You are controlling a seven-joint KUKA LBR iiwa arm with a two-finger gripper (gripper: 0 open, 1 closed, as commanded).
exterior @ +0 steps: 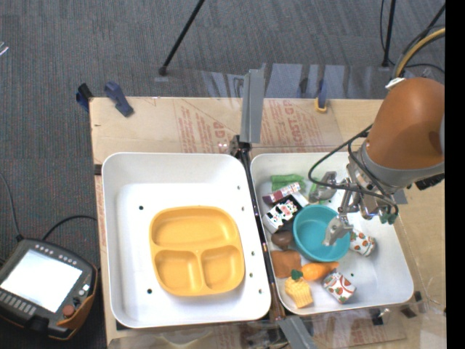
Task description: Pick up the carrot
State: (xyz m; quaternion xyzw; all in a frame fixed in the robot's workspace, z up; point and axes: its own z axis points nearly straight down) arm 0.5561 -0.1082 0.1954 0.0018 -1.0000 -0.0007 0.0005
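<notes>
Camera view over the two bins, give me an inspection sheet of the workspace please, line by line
Surface: two white bins, left bin, right bin, on a brown bench.
Job's things: carrot lies in the right bin, below the teal bowl, untouched.
Clutter: yellow divided tray in the left bin; small toys and cans around the bowl.
Grippers: gripper sits over the bowl's right rim; finger state unclear.
Cables: black cables loop beside the wrist.
Surroundings: teach pendant on the carpet; tripod legs behind.
</notes>
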